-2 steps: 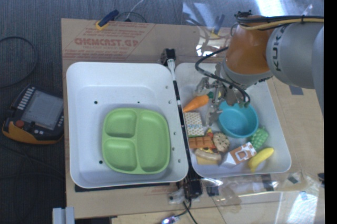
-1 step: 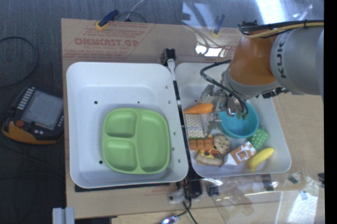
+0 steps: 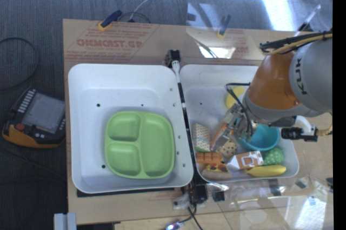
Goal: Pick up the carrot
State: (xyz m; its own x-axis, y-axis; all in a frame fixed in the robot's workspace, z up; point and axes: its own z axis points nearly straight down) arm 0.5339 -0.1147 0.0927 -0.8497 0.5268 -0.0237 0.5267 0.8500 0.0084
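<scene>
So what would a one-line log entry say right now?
grey-orange arm over right white bin | gripper low among clutter | orange carrot beside it

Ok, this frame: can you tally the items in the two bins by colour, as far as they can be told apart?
Green: 2, the divided plate and a bumpy piece
Yellow: 2, the banana and a piece behind the arm
Blue: 1, the bowl
Orange: 1, the carrot
Total: 6; the mixed clutter is uncounted.

One camera hangs fixed above the counter (image 3: pixel 108 40), looking down at a slant from some way off; both white bins (image 3: pixel 81 94) fit within its view, with the arm (image 3: pixel 286 83) entering from its right.
</scene>
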